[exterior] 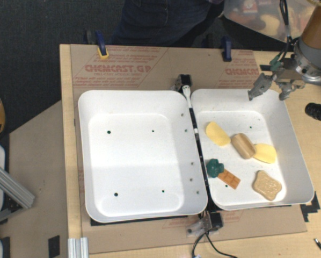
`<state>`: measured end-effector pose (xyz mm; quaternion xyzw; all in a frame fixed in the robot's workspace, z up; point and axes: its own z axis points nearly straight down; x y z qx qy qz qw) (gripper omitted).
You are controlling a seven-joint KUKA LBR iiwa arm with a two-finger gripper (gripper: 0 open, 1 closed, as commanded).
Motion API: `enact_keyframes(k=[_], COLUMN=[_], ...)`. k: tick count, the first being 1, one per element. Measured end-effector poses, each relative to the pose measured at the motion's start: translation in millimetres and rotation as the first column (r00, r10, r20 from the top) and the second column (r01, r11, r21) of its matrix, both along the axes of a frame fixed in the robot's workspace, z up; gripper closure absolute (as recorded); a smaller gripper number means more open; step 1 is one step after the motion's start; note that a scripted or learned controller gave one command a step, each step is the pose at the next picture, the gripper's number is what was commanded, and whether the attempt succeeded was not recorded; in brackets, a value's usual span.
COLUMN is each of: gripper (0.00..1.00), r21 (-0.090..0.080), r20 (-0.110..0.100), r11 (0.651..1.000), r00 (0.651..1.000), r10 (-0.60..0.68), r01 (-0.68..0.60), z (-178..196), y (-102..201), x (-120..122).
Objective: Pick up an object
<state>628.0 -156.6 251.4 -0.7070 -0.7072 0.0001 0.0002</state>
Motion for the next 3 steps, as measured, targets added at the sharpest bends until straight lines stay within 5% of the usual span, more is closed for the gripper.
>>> enact_keyframes(k=[1,2,3], gripper=[0.0,0.0,0.0], r21=[0.001,0.002,0.001], r20=[0.001,-0.012,-0.006], r11=[1.0,1.0,1.0], r00=[1.0,1.0,1.0], r10=[0.006,0.001,-0.002], r01=[-0.006,-0.001,0.002], z=[-35,-160,-168], y=[52,59,62], x=[36,35,5])
